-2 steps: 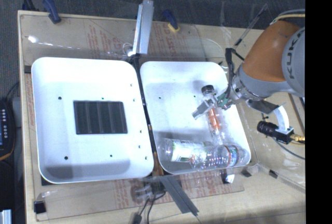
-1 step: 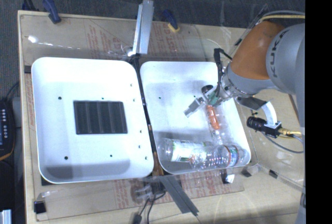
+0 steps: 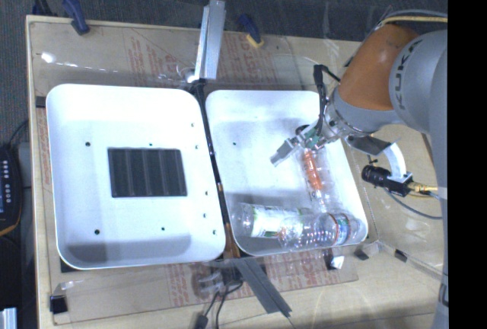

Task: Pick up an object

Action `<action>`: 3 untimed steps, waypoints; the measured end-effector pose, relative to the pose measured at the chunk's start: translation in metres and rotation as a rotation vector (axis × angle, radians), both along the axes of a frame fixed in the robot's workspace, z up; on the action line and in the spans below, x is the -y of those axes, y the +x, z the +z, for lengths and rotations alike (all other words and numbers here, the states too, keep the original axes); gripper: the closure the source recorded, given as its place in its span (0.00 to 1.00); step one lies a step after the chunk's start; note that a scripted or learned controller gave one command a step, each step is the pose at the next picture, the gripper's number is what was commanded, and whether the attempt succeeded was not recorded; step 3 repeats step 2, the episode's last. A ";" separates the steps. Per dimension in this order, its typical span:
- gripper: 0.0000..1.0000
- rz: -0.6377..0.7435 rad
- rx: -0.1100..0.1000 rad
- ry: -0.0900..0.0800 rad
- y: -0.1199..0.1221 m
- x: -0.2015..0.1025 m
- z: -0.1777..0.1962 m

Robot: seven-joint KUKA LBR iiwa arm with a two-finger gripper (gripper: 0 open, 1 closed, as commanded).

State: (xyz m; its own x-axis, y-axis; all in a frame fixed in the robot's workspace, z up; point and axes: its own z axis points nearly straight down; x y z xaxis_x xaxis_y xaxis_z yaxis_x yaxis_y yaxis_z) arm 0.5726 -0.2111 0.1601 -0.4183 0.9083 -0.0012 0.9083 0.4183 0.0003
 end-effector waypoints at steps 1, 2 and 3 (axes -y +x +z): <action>0.00 0.116 0.000 -0.001 0.003 -0.002 0.006; 0.00 0.117 -0.003 0.002 -0.006 -0.003 0.017; 0.00 0.117 -0.003 0.002 -0.006 -0.003 0.017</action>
